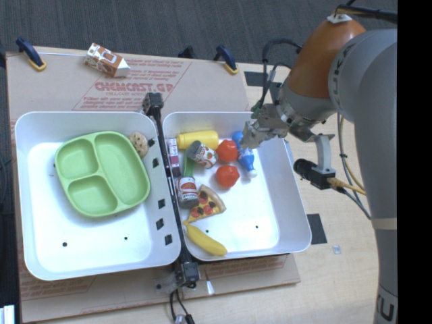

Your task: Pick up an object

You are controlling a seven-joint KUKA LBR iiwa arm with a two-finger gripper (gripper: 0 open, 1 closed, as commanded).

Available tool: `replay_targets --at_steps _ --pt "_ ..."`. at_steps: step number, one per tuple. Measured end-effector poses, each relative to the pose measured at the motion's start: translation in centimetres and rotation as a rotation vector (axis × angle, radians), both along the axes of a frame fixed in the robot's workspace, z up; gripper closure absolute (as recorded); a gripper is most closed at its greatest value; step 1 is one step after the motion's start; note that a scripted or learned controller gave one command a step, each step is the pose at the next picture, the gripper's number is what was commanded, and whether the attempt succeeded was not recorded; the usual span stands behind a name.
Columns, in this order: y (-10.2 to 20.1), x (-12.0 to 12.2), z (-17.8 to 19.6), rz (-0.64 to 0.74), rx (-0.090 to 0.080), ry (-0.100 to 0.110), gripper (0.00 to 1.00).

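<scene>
The right bin (pixel 287 208) holds its clutter along its left and upper parts, leaving open white floor at the lower right of centre. The gripper (pixel 251 139) hangs over that bin's upper right edge, just above a blue bottle (pixel 247 160) that lies beside two red tomatoes (pixel 227 151) (pixel 227 175); whether it is wide, narrow or holding anything cannot be told, since the wrist covers it.

Left of the tomatoes lie a yellow mustard bottle (pixel 197 140), a small can (pixel 201 154) with a red-and-white label and a second can (pixel 187 191), its print too small to read. A pizza slice (pixel 205 205) and a banana (pixel 204 241) sit lower, close to the divider between the bins.

The left bin (pixel 40 248) carries a green divided plate (pixel 101 174) at centre, with free floor below it, and a cookie (pixel 139 142) touching the plate's upper right rim.

The cardboard sheet (pixel 202 79) behind the bins bears red print reading "CHEMCAST GP". A small carton (pixel 105 60) lies at its upper left, and blue clamps (pixel 31 52) (pixel 226 58) grip the top edge.
</scene>
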State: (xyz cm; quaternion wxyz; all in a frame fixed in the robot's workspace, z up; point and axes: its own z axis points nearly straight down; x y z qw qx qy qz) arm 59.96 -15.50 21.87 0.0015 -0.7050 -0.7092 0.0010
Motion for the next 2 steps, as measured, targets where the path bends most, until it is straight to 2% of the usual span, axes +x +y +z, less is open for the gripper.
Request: replay_targets --at_steps 1,2 --pt "0.0 0.0 0.0 0.000 0.000 0.000 0.00" --pt "-3.2 -4.5 -12.7 -0.001 0.000 0.001 0.00"
